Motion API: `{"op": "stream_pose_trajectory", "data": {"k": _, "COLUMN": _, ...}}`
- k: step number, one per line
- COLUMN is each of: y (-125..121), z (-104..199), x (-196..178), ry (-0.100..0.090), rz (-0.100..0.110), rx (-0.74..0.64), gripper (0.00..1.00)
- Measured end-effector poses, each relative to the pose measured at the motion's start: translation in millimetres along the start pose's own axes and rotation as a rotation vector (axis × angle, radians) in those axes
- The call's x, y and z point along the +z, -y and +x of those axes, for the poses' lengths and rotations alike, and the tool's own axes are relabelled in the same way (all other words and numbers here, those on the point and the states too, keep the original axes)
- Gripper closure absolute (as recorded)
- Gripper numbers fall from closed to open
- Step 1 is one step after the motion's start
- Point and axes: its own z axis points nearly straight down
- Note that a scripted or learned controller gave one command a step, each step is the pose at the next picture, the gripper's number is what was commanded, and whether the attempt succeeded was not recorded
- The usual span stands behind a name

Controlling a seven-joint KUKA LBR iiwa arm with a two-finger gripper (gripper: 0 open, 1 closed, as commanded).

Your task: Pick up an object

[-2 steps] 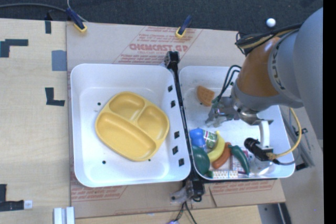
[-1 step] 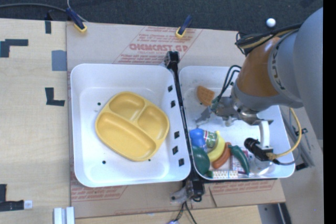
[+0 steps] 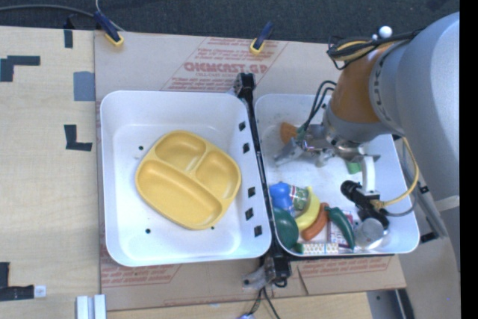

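Reaching into the right bin (image 3: 407, 231), the gripper (image 3: 293, 149) sits beside an orange piece (image 3: 288, 131), above the toy pile (image 3: 306, 217); finger state can't be told.

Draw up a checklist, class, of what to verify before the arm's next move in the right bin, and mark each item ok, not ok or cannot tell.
1. Tool is over the right bin: ok.
2. Tool is holding an object: cannot tell.
3. Loose objects within the bin to pick: ok; banana, blue item and others lie near its front.
4. Objects spaced apart for a clean grasp: not ok; they are piled together.
5. Yellow plate lies in the left bin, away from the arm: ok.
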Motion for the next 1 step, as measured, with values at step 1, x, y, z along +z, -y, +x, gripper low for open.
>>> {"op": "stream_pose_trajectory", "data": {"k": 1, "y": -0.1, "z": -0.3, "x": -9.6, "ry": 0.002, "rz": -0.001, "rx": 0.0, "gripper": 1.0}}
